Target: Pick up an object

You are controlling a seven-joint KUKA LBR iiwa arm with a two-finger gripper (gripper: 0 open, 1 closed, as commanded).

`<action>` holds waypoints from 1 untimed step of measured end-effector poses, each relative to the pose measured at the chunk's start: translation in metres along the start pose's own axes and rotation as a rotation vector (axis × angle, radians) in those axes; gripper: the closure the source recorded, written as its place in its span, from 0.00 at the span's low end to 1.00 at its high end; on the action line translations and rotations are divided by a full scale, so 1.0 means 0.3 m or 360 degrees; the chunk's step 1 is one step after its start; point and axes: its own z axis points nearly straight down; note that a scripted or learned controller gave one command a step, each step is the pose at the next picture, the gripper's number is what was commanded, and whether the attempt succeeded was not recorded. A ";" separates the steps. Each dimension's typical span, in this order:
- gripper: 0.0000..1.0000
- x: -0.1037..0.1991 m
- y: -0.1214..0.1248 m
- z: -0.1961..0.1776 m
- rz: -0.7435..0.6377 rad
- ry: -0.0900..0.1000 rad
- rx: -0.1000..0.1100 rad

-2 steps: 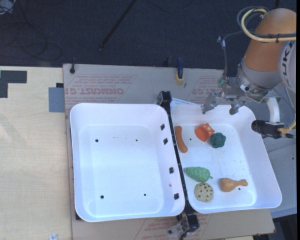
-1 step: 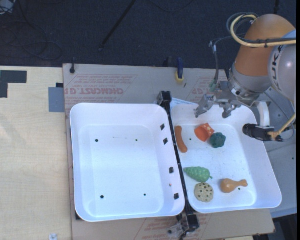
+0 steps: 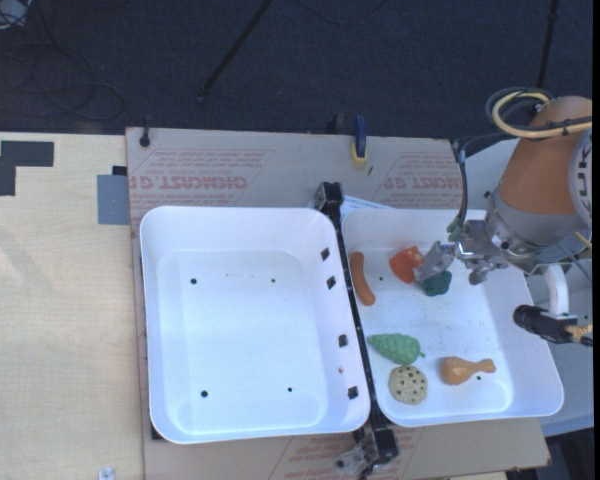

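1. The gripper (image 3: 438,266) hangs over the right bin (image 3: 525,393), just above a dark green object (image 3: 438,285); whether its fingers grip it, I cannot tell
2. A red-orange piece (image 3: 406,263) lies just beside it, a tan drumstick (image 3: 466,369) well apart

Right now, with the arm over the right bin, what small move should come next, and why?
Probably a short straight descent. The pincer sits at the dark green toy in the right bin, beside the red toy. I cannot tell whether it has the green one, so lowering squarely onto it, away from the red one, seems the safest step.
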 end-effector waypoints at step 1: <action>0.00 -0.219 0.060 -0.399 -0.0003 -0.0011 -0.0035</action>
